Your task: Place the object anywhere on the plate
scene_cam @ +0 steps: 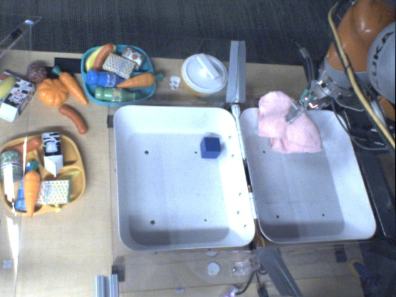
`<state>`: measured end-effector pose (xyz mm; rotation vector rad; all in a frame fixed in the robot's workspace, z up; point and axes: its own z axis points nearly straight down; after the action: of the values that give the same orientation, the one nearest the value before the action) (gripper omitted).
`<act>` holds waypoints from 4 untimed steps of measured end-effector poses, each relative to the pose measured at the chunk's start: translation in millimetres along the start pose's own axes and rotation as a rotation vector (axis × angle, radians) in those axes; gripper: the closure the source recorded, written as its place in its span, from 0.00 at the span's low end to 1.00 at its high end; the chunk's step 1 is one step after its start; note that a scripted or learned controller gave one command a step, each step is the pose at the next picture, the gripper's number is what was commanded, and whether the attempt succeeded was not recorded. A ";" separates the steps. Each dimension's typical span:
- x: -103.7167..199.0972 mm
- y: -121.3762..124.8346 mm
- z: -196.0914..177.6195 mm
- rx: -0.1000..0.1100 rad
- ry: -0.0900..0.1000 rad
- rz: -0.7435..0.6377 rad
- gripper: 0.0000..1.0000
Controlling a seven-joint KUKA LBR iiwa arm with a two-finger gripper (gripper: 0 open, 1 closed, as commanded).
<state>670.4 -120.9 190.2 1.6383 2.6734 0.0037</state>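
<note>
Gripper (296, 111) sits low over the pink cloth (286, 127) at the back of the right bin (322, 215), apparently there to pinch it. Can't tell how the tool is set, nor whether anything is held (tip too small). Blue cube (211, 146) lies loose in the left bin (179, 221), well apart. No plate identifiable, so the drop target is unclear.

Just beside the gripper (296, 112), a pink cloth (286, 130) is seen, soft and matt, its surface rumpled. The white bin (346, 184) under it is given a smooth, faintly glossy plastic look. Well apart from the gripper, a blue block (211, 147) is shown matt. The bench (80, 240) looks like pale matt wood.
</note>
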 end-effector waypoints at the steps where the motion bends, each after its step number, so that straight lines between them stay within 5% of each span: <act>1: 0.9 2.9 -35.6 0.000 0.000 -0.007 1.00; 3: 107.5 6.6 -35.1 0.000 0.004 -0.816 1.00; 4: 152.2 2.7 -28.1 -0.001 0.004 -1.101 1.00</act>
<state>603.5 16.0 217.7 -0.0017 3.1380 0.0034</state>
